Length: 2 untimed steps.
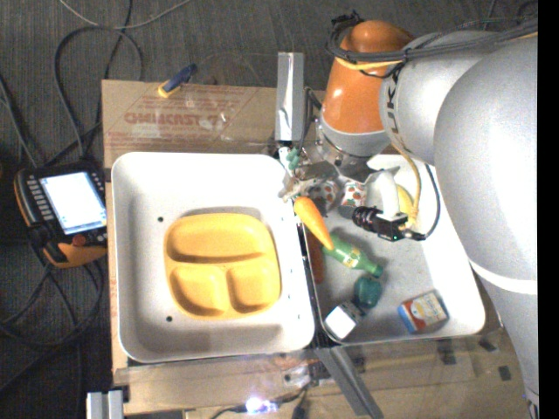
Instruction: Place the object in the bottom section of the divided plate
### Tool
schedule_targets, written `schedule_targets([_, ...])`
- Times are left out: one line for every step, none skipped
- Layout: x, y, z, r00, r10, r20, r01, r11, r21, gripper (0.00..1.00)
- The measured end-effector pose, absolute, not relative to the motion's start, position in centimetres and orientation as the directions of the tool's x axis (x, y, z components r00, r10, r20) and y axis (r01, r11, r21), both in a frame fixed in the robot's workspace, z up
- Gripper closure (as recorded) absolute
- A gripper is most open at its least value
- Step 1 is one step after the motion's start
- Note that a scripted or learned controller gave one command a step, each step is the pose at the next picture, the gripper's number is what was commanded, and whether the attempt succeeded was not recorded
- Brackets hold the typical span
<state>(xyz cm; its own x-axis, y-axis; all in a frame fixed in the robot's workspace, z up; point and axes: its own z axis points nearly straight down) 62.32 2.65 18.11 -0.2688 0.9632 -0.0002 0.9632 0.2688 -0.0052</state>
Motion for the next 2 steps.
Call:
schedule_targets([59.7,10.2,18.1,-0.168,0.986,0.0,0.986,0.168,-0.006,1.0])
schedule_targets([59.6,6.3,18.1,-0.051,0.999,-0.001,0.999,0.051,-0.008,1.0])
